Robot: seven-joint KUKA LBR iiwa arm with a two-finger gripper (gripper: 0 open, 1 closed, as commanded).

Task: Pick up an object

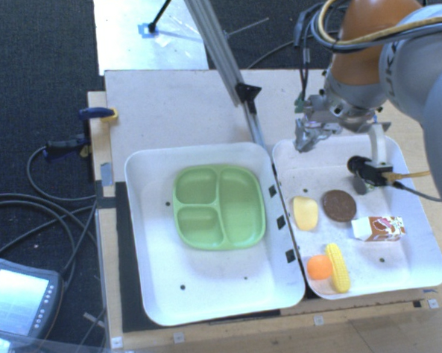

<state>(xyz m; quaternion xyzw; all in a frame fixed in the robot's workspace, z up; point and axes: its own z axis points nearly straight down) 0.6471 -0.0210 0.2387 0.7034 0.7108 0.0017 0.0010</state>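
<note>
Five small items in right white bin (428, 267): yellow block (306, 213), brown disc (339, 206), carton (379, 229), orange ball (319, 267), corn cob (338, 267). One green divided tray (218, 207) in left bin (157, 288). Metal gripper (309, 136) above far rim, grip unclear. Dark carpet around bench.

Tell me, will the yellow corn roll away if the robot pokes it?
Probably a little. The corn looks long and rounded, so it could roll sideways. The orange ball sits right against it, likely blocking that side. It seems a light, stiff toy.

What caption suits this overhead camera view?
Robot gripper hovers over the right bin of toy food; green tray sits left.
</note>
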